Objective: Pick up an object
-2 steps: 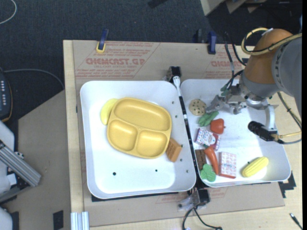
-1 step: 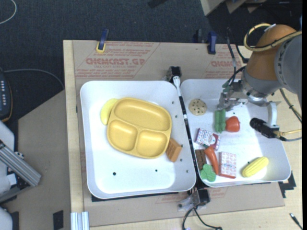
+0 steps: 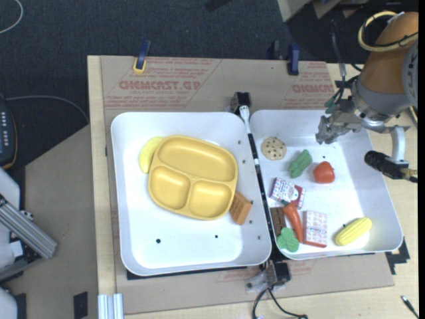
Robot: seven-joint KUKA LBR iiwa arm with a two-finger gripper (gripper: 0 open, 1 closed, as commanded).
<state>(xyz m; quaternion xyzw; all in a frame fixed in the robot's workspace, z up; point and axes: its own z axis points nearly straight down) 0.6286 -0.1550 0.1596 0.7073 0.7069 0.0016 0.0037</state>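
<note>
My gripper [image 3: 327,133] hangs over the back of the right bin [image 3: 378,198], above bare white floor and apart from the toys. Nothing shows between its fingers. In that bin lie a cookie [image 3: 273,148], a green pickle [image 3: 300,163], a red tomato [image 3: 323,172], a pink-and-white packet [image 3: 284,191], an orange carrot [image 3: 293,220], a red-edged wafer packet [image 3: 315,227] and a yellow corn cob [image 3: 353,230]. The tomato sits roughly 60 pixels below the gripper.
The left bin [image 3: 133,198] holds a yellow divided tray [image 3: 192,176], a yellow banana-like piece [image 3: 147,153] under its left edge and a brown cracker [image 3: 241,209] at its right. A black bar [image 3: 253,155] runs between the bins. Cables and a black fitting [image 3: 388,165] lie right of the arm.
</note>
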